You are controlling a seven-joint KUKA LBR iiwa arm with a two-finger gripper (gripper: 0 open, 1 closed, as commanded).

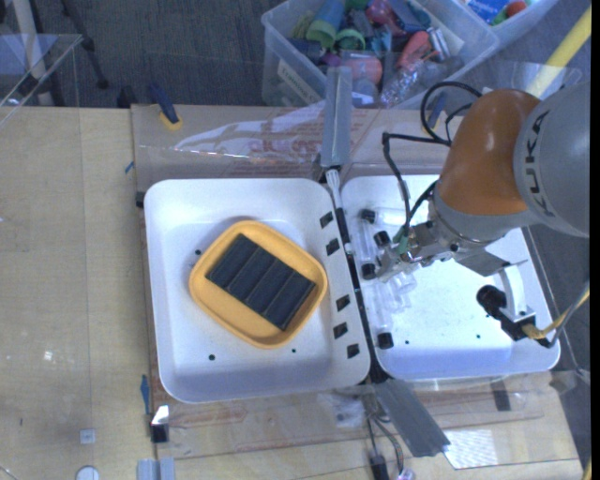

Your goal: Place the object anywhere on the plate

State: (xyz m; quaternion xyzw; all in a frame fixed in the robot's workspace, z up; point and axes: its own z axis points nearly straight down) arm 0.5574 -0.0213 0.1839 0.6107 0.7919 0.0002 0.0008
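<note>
Closest to the lens is the grey arm (553, 169) with its orange band, coming in from the upper right of the frame and bending down over the right bin (450, 328). Its gripper (396, 272) sits low over the left part of that bin, close to the divide between the two bins. Whether it is open or closed cannot be told from this angle, and nothing can be seen held in it.

Around it the right bin's white floor is glossy, with a few small black dots. A row of black clips (342, 303) runs along the seam between the bins, and a metal bar (336, 122) leads up from the seam toward the top of the frame.

Both bins rest on a pale wooden bench (66, 281) that fills the left of the frame. At the top centre stands a clear tub (291, 47) heaped with bright toys (356, 28), against a dark backdrop. A strip of grey tape (412, 427) lies at the lower centre, just below the bins.

In the middle of the left bin (178, 281) lies a yellow plate (211, 291), square with rounded corners and turned at an angle. The dark ribbed panel (262, 277) lies flat on this plate, well apart from the gripper. It is a charcoal rectangle crossed by parallel grooves into four long bands, covering most of the plate's centre inside the yellow rim.
</note>
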